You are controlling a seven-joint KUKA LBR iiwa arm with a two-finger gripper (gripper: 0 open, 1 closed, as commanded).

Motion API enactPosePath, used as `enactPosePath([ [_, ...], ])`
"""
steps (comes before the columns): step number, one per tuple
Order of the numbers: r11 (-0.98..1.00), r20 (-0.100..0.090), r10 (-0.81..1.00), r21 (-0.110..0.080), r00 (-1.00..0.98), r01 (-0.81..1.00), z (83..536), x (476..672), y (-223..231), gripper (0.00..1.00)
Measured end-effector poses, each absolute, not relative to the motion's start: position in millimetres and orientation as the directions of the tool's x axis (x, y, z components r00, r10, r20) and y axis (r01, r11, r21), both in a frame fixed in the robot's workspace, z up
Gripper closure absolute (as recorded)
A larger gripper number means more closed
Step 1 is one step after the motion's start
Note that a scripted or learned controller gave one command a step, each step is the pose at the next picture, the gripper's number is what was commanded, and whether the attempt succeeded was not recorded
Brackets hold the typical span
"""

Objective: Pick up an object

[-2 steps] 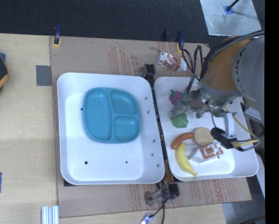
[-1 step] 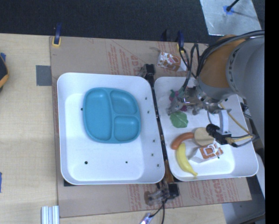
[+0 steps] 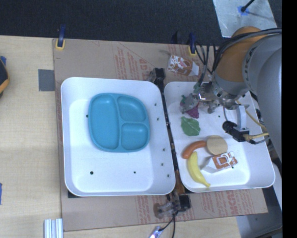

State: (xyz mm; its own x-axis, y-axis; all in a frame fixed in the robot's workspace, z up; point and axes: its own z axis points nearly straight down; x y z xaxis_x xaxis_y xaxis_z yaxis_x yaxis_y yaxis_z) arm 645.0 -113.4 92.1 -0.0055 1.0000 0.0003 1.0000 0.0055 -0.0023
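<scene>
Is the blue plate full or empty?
Empty. The blue plate lies flat in the left bin, and all three of its compartments show only bare blue.

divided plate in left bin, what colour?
Light blue divided plate, seen in the camera view.

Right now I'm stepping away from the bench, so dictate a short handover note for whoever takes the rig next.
Gripper: low over the far end of the right white bin, by a small purple piece; whether its fingers are open or shut cannot be made out, and nothing is visibly held.
Right bin: green leaf-shaped toy, orange sausage-shaped toy, round tan piece, yellow toy banana, small orange-and-white packet.
Left white bin: blue plastic divided plate.
Done: no object lifted.
Left: grasp one object and raise it.
</scene>
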Motion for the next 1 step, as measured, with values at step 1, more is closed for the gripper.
enactPosePath([
  [1,0.005,0.0,1.0,-0.001,-0.005,1.0,92.2,656.4,-95.6,0.0],
])
